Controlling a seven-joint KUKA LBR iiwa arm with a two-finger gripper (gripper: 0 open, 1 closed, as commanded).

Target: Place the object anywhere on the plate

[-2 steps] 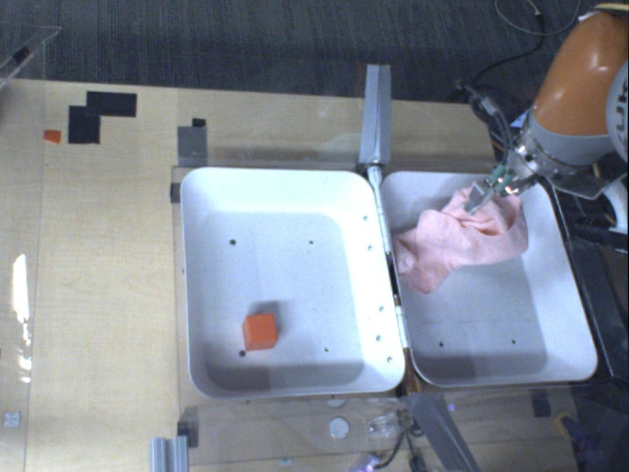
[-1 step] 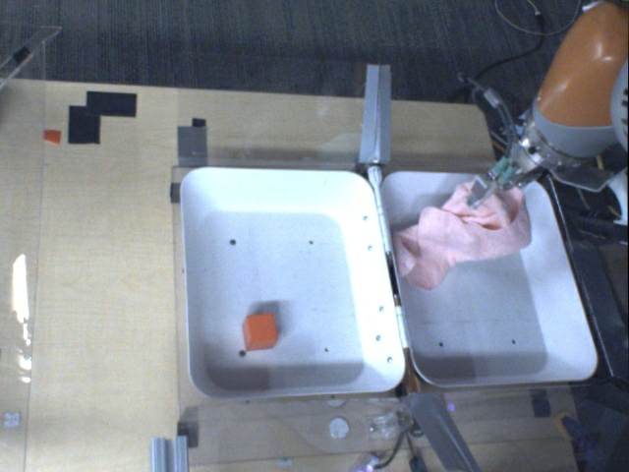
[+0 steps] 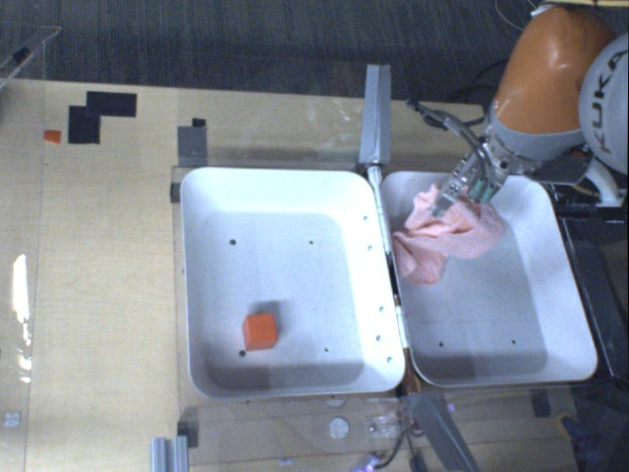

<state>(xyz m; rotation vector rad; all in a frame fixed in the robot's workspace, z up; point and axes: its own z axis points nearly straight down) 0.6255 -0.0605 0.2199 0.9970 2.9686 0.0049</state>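
We count two bins (image 3: 285,190), one orange cube (image 3: 260,331), one pink cloth (image 3: 447,234). Claw (image 3: 462,193) pinches cloth's top edge; cloth hangs below claw. Cube far lower-left of claw.

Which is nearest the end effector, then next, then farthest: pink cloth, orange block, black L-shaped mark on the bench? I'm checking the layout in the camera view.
1. Pink cloth, right bin, right at the end effector.
2. Orange block, left bin, lower left part.
3. Black L-shaped mark, bench top, far left.
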